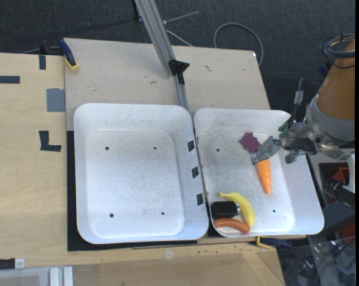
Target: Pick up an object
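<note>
A pale wooden bench (24, 159) carries two shallow white bins side by side, and a grey metal rail (158, 31) runs down at a slant from the top edge to the seam between them. The left bin (131, 171) is speckled with dark flecks and has four small dark dots on its floor. The right bin (298, 213) holds all the loose things. The arm (340, 106) comes in from the right, its orange band above the wrist, and leans over that bin's right rim. Its gripper (266, 151) hangs low over the upper middle of the right bin, grey and narrow, its tip just above the top of an orange carrot (264, 176); whether the jaws are open or closed cannot be told from this angle, and nothing is seen clamped between them. The carrot lies on the bin floor, pointed end toward the near rim. Just to the left of the gripper lies a small purple piece (248, 141). In the bin's near left corner a yellow banana (242, 205) curves over a black block (223, 208), and a red-orange sausage-shaped thing (231, 224) rests against the rim just below them. A blue-and-yellow clamp (68, 55) sits at the far left corner of the board.
</note>
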You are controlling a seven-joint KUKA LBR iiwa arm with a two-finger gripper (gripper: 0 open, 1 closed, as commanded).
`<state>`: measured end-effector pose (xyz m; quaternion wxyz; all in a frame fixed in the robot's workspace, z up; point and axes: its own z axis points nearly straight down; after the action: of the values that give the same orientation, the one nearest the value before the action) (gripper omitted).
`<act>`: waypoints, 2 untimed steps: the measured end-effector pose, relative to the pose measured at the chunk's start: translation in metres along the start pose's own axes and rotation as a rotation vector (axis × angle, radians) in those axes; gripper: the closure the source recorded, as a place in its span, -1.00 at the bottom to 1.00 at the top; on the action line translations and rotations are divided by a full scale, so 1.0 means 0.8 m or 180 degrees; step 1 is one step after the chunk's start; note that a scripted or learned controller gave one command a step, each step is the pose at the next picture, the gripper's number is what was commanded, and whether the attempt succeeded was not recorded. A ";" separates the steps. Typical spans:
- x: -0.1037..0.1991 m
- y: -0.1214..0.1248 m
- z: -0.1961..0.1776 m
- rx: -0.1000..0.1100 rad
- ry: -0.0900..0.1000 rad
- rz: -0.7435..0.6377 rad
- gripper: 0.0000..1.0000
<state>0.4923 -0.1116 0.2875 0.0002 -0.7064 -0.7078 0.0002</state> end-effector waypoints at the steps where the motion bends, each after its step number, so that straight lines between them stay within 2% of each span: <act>1: 0.000 0.000 0.000 0.0001 0.0000 0.0000 -1.00; 2: -0.003 -0.002 0.080 0.0025 0.0003 0.0004 -1.00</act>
<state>0.4909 -0.1139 0.2235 0.0032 -0.7069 -0.7073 0.0026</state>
